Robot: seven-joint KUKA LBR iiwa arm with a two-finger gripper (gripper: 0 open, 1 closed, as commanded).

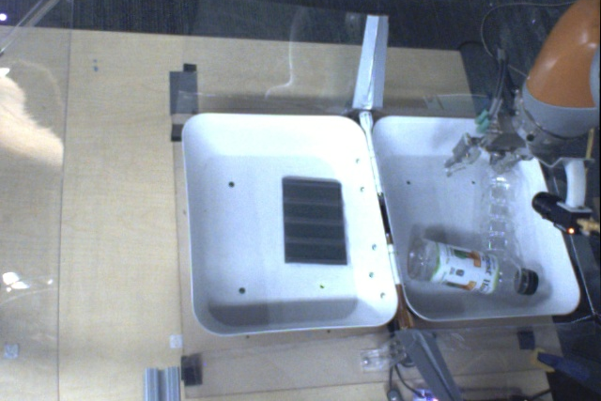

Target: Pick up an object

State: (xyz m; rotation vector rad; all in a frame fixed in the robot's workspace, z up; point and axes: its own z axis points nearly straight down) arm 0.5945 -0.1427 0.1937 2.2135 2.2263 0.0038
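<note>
Poised over the far right part of the right bin (413, 146), the end effector (484, 148) hangs from the grey arm (563, 80) with its orange band, its thin metal fingers (462, 152) spread apart and nothing between them. It sits close to the bin's far rim and right wall, so there is little room on those two sides, while the bin floor opens toward the near edge and the divider between the two bins. A clear plastic bottle (467, 267) with a white label and a dark cap lies on its side on that floor, near the bin's front wall and well apart from the end effector. Its long axis runs roughly left to right across the bin, tilted slightly, with the cap pointing right toward the near right corner and the base pointing left toward the divider. A bare strip of floor separates the bottle from the far wall. The left bin (216, 202) holds a dark ribbed rectangular pad (315, 220) near its middle, with open white floor all around it. Both bins rest on the pale wooden counter (103, 230).
</note>
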